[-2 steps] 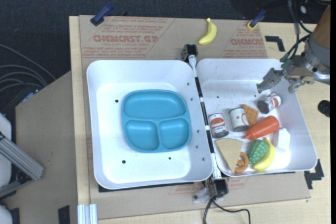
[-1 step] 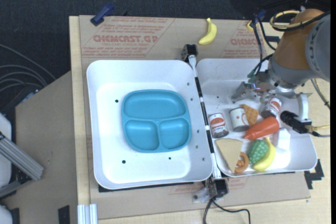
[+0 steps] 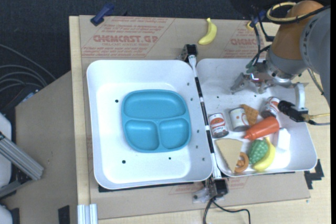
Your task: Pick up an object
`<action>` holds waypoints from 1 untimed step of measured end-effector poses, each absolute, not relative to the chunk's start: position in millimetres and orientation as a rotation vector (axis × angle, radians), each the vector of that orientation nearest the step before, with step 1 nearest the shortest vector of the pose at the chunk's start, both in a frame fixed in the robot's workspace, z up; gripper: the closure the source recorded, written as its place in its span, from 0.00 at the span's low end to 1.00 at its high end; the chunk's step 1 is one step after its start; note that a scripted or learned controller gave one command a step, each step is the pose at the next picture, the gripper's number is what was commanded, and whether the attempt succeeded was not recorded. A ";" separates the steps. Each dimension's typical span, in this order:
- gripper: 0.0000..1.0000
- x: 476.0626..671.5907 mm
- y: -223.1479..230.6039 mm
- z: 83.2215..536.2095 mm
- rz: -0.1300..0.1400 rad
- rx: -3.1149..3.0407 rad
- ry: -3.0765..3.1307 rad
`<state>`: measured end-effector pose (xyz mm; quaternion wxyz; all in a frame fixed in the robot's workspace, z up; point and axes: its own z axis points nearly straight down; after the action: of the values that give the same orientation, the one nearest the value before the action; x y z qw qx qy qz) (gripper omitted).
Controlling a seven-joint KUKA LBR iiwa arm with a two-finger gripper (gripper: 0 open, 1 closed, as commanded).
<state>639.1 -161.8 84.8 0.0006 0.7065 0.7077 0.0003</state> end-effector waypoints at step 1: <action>0.00 666.9 -161.3 85.0 0.001 2.218 2.222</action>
<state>666.9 -161.3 85.0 0.0010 0.7066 0.7077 0.0004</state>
